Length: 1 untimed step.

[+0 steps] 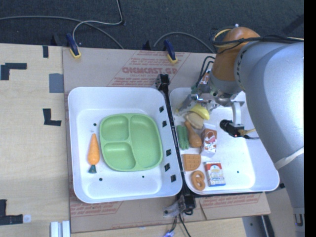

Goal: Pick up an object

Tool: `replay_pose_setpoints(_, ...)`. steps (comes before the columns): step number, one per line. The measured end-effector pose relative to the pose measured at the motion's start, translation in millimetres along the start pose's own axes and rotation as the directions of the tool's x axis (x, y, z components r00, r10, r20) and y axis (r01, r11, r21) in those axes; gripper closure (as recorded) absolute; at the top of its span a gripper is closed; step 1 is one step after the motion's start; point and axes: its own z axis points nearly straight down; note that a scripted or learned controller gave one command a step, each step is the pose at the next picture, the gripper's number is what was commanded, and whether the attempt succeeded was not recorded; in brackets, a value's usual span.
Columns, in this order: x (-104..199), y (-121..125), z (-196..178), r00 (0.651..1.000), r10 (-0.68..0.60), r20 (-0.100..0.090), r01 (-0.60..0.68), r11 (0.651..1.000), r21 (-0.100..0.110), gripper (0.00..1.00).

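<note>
The bench (29, 132) is carrying two white bins (118, 194) over cardboard. The hand (197, 100) is hanging in the right bin; whether it is gripping cannot be told. Just below it a yellow banana (200, 113) is lying slantwise. Far left, one green tray (131, 142) and one carrot (93, 151), lengthwise, tip upward.

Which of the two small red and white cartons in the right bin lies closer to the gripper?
The upper carton, beside the brown food pieces; the other carton lies near the bin's front edge, farther from the gripper.

Bench (29, 147) with two white bins (81, 181)
</note>
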Motion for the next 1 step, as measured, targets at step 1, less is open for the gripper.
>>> replay_pose_setpoints(1,-5.5,-4.0,-8.4,1.0,-0.001,0.008,0.001,1.0,0.018,1.0)
